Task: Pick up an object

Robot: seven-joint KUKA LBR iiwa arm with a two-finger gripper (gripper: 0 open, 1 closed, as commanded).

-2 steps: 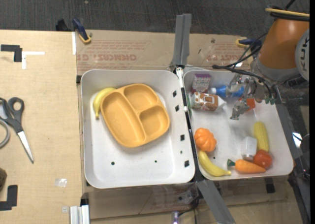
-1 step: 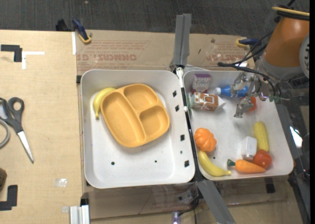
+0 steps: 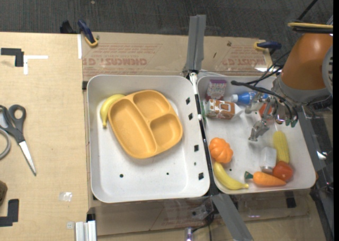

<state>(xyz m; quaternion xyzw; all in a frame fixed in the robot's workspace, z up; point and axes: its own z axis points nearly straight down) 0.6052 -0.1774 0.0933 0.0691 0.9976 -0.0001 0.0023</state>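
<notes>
Grey metal, our gripper (image 3: 258,130) hangs over the right bin (image 3: 306,152); we cannot tell how it is set, and we see nothing in its grasp. Taking the pumpkin (image 3: 221,150) as our landmark, the gripper sits to its right. We count one corn cob (image 3: 281,146) further right, one tomato (image 3: 283,171) and one carrot (image 3: 268,179) below and to the right, and one banana (image 3: 228,178) just beneath it. Above it lie one brown carton (image 3: 221,108), one purple cup (image 3: 216,87) and one blue bottle (image 3: 243,97). Left of the pumpkin, the second bin (image 3: 143,187) holds one divided yellow plate (image 3: 144,122) and a second banana (image 3: 108,107) touching the plate. Far left, one pair of scissors (image 3: 20,135) rests on the bench (image 3: 42,91).
</notes>
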